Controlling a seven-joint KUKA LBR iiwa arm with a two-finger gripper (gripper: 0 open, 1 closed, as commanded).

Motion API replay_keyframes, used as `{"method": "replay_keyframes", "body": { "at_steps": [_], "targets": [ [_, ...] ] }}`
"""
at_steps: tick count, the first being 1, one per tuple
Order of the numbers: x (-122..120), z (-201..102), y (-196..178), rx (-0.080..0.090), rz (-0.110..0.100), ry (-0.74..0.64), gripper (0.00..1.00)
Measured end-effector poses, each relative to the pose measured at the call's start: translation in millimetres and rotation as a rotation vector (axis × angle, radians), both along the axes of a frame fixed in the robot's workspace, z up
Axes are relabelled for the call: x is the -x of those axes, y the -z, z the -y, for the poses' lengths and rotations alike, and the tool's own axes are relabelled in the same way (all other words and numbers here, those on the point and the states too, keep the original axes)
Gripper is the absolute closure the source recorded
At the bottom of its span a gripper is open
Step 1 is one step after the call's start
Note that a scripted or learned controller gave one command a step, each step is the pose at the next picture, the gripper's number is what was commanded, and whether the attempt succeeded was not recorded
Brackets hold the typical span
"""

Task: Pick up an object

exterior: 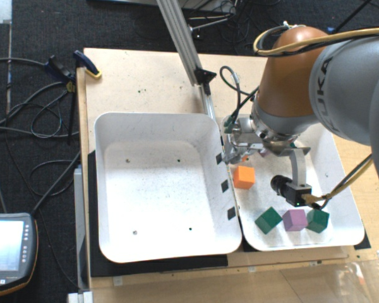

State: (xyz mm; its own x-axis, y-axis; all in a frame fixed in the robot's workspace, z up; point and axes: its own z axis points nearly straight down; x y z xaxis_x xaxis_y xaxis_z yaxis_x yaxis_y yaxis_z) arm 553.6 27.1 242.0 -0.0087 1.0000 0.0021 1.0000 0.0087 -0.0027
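Your claw (242,151) hangs in the right bin (341,232) just above the orange cube (244,177); whether it grips cannot be told, two green cubes (268,220) flank a purple one (295,219) nearby

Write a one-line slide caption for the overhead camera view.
Arm's gripper hovers just above an orange block in the right bin, with two green blocks and a purple block nearby.
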Motion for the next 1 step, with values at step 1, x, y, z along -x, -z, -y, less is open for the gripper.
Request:
{"method": "replay_keyframes", "body": {
  "at_steps": [1],
  "targets": [
    [21.3, -42.7, 2.3, 0.001, 0.000, 0.001, 1.00]
  ]
}}
